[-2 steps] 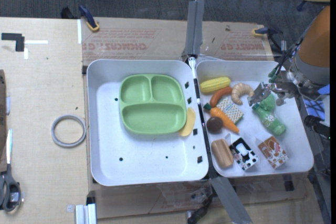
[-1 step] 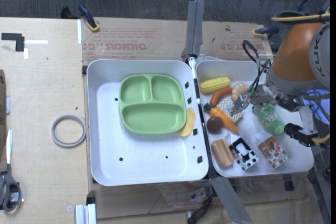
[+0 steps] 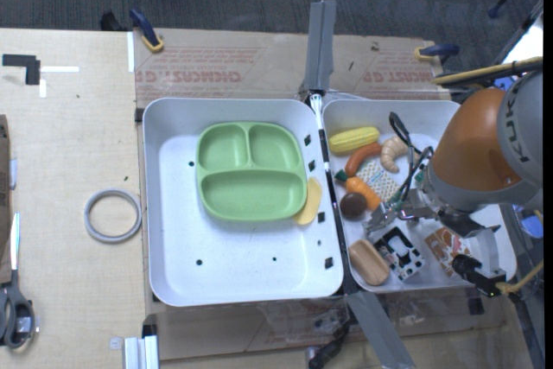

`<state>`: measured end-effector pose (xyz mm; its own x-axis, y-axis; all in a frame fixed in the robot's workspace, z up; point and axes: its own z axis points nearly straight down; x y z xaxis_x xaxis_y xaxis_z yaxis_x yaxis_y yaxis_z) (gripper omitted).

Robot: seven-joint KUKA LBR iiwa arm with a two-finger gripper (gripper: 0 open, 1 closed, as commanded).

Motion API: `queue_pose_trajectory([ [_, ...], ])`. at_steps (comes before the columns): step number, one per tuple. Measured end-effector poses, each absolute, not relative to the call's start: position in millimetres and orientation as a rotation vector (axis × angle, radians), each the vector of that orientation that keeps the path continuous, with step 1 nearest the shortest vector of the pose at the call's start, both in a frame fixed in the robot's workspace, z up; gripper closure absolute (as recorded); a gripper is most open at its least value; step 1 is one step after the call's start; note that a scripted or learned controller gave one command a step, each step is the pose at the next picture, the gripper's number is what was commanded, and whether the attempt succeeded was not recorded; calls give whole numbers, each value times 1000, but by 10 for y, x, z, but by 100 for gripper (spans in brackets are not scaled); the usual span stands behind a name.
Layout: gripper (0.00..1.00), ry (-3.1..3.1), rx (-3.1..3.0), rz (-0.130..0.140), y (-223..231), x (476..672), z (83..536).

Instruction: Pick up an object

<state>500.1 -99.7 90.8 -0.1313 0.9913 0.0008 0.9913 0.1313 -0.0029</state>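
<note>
Right bin (image 3: 449, 112) — gripper (image 3: 393, 216) low among corn cob (image 3: 354, 138), carrot (image 3: 363, 190), bread roll (image 3: 369, 264), finger state indiscernible, left bin (image 3: 164, 212) — green divided plate (image 3: 252, 173), banana (image 3: 310, 201) alongside.

Toy foods in right bin – yellow corn (image 3: 353, 138), orange carrot (image 3: 363, 158), brown bread roll (image 3: 369, 263)

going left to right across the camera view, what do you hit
scissors → tape ring → green divided plate → banana → corn cob → gripper → arm's orange band
</note>
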Motion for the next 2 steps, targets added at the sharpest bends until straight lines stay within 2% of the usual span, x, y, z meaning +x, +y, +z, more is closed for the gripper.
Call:
queue_pose_trajectory([
  [1,0,-2420,-2000,1,-964,4773,912],
  [2,100,-2416,-2005,0,-973,4779,1001],
])
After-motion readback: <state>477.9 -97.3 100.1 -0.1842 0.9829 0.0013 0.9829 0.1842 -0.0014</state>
